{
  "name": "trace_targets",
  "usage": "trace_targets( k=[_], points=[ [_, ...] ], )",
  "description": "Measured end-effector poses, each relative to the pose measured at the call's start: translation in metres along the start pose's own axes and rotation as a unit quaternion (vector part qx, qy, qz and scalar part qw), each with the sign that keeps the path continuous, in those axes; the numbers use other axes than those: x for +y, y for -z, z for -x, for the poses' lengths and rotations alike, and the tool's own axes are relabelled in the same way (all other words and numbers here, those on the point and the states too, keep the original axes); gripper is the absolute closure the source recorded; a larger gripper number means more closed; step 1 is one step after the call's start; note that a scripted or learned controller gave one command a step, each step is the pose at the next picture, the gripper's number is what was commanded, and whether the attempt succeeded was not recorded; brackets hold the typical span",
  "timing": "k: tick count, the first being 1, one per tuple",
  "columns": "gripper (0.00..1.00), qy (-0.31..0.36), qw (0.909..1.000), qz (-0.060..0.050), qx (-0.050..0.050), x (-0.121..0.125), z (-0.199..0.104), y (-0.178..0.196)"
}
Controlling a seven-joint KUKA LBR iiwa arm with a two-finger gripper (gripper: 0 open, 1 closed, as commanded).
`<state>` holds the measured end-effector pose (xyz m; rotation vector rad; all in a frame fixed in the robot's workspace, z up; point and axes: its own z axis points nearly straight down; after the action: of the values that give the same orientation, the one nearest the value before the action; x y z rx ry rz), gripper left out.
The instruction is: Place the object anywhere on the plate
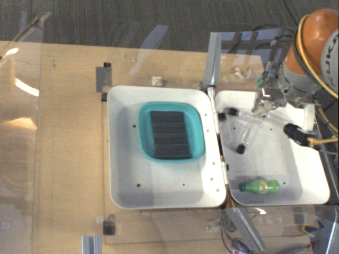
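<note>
Two white bins sit on the counter (63, 157): the left bin (159, 187) holds one teal plate (197, 136), the right bin (296, 168) one green bottle (259, 186) and two clear tubes (244, 134) with black caps. The bottle lies on its side near the front wall. My gripper (263, 106) hangs over the right bin's back; I cannot tell how my jaws stand.

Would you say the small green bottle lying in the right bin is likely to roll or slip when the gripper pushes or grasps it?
Probably yes. The green bottle lies on its side on the smooth floor of the right bin, so a nudge across its length would likely roll it. Its rounded, glossy-looking body may slip between fingers. It looks small, so probably light.
</note>
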<state>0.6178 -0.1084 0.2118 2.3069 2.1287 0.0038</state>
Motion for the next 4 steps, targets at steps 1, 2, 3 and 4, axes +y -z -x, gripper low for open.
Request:
trace_targets(
  k=[1,2,3,4],
  points=[
    [1.0,0.066,0.9978,0.001,0.0,-0.044,-0.018,-0.052],
    [1.0,0.157,0.9875,0.001,0.001,-0.068,-0.093,-0.026],
    [0.0,0.157,0.9876,0.001,0.0,-0.068,-0.092,-0.026],
    [0.0,0.141,0.9899,0.002,0.0,-0.057,-0.08,0.005]
  ],
)
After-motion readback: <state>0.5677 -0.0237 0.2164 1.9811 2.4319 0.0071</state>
